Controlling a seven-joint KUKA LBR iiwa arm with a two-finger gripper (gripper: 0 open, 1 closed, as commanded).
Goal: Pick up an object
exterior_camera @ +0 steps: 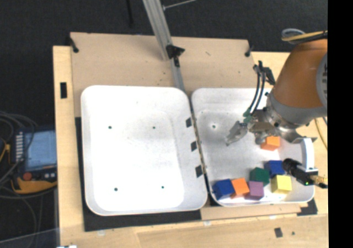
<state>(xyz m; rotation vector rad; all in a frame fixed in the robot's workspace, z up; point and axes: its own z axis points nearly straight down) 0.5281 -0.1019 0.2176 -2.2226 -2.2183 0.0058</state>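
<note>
On the surface (220, 59), the right-hand bin (220, 103) keeps its blocks along the near edge, so the tool (236, 133) (whether its fingers are spread or closed I cannot tell), poised mid-bin, should descend squarely over the lone orange block (271, 143) just beside it, clear of neighbours.

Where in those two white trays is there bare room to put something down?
The left shallow white bin is bare across its floor. In the right shallow white bin, the upper-left part is bare. Its lower edge is crowded with small coloured blocks: blue, orange, purple, green, yellow.
</note>
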